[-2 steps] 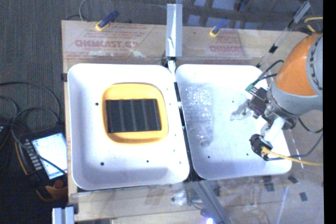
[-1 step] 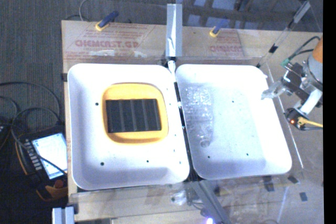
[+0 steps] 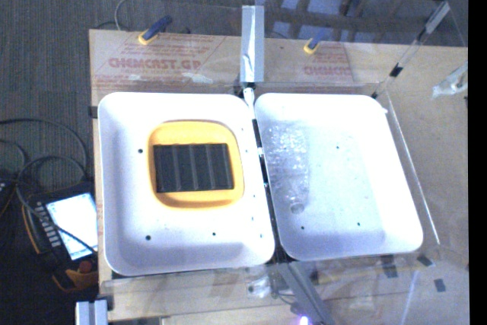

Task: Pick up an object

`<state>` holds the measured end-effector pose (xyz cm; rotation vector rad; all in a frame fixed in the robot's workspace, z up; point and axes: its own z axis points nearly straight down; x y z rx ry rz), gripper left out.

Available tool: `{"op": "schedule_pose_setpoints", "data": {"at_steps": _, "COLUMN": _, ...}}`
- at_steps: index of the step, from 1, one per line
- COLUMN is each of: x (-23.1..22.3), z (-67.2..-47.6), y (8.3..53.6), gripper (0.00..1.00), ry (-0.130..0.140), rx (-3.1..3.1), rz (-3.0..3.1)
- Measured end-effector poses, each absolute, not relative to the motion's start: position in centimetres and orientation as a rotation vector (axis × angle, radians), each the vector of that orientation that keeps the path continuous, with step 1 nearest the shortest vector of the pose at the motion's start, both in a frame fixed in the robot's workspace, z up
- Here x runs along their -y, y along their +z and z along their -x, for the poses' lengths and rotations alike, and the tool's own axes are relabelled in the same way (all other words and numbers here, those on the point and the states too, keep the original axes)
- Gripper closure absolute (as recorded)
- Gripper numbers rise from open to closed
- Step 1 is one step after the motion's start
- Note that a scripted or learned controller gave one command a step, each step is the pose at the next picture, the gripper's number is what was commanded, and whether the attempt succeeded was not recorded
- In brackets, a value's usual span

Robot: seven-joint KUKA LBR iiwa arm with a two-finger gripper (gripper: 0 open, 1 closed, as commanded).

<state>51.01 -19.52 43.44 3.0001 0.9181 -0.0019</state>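
Camera view looks down at a slant on a worktop (image 3: 152, 61) that carries two shallow white bins side by side. The left bin (image 3: 122, 240) holds a yellow tray (image 3: 196, 195) with rounded corners, lying flat near the bin's middle. Its centre is a dark grille (image 3: 193, 167) of four ribbed panels, framed all round by the yellow rim. The right bin (image 3: 365, 217) holds a clear plastic bottle (image 3: 289, 167), lying on its side close to the bin's left wall, lengthwise along that wall with its cap end toward the near edge. The bottle is hard to make out against the white floor. The tray and the bottle are well apart, with the two bins' touching walls between them.
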Motion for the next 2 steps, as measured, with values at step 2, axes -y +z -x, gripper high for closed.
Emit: {"op": "schedule_pose_setpoints", "data": {"at_steps": 2, "x": 22.5, "z": -50.1, "y": 36.1, "gripper": 0.0, "ry": -0.004, "rx": -0.49, "rz": -3.1}}
